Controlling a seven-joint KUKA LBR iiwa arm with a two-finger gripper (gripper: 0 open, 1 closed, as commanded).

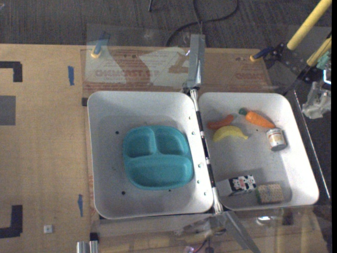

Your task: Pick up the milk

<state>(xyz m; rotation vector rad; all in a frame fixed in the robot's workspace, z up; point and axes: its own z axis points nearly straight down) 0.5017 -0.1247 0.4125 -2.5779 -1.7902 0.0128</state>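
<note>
Wooden bench point(42, 141) is bearing white bins; boxy cow-print milk point(241, 184) is lying flat, long axis left-right. Tool point(316, 101) state: cannot tell.

Matt white plastic on both bins point(105, 109), finely speckled inside. Smooth teal plastic, slight sheen, on the divided plate point(157, 157). Printed glossy card on the milk point(242, 184). Shiny metal on the small can point(275, 138). Unvarnished matt wood on the worktop point(42, 152). Coarse woven texture on the tan block point(270, 193), lower right.
</note>
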